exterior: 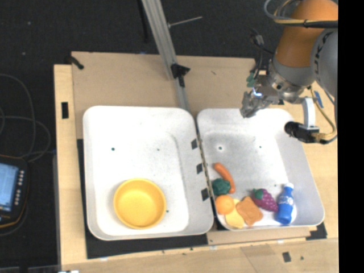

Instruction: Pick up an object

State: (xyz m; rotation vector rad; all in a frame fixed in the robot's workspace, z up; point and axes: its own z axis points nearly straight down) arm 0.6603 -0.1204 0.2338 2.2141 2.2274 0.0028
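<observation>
The objects available for picking lie clustered in the right bin (pixel 296 169), crowded toward its 6 o'clock edge. An orange carrot (pixel 222 172) with a green top (pixel 222 185) sits at about 9 o'clock of the cluster, close to the bin's left wall. Below it rests an orange fruit (pixel 224 203), touching a tan, bread-like piece (pixel 249 210) at its 3 o'clock. A purple bunch of grapes (pixel 265 199) lies just beside that piece, and a blue bottle (pixel 286 203) with a white cap stands at the cluster's 3 o'clock end.

The gripper (pixel 249 108) hangs over the right bin's 12 o'clock rim, well apart from the cluster, with nothing between its fingers; whether it is open or closed cannot be told.

In the left bin (pixel 136 129), a yellow bowl (pixel 139 203) sits toward 6 o'clock.
</observation>
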